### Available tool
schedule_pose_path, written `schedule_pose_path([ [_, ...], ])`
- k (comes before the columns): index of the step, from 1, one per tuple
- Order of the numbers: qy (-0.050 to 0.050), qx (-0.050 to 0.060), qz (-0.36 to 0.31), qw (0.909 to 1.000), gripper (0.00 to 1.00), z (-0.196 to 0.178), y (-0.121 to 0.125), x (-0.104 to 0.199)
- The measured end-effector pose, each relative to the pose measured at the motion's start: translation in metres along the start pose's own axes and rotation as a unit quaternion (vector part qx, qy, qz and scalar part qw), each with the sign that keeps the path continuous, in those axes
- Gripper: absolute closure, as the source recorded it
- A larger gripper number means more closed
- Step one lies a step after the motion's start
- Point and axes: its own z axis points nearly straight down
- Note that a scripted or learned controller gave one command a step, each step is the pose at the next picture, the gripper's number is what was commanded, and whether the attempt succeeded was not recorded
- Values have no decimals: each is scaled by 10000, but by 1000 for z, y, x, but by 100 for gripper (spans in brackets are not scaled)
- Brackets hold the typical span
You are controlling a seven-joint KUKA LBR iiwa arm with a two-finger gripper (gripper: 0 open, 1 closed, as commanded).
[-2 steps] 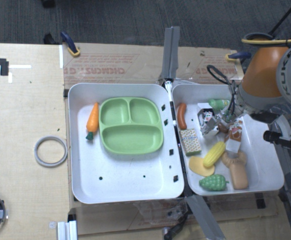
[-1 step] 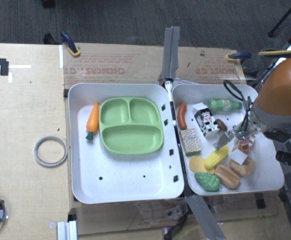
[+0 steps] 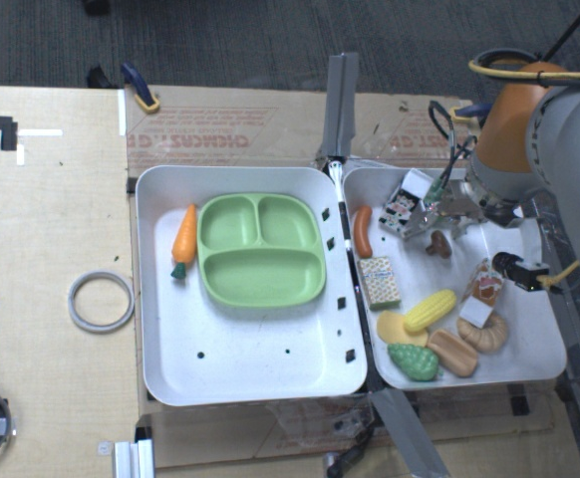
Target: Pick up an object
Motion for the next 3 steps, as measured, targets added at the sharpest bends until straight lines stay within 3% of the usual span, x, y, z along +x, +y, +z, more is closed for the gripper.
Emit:
schedule_pose_path([
  [1,1,-7,-484,9988,0,0,-65,-9],
  [2,13,-3,-264,9997,0,-3,-147,18],
  [3,12,-6,-245,9997,100,-12,-147,18],
])
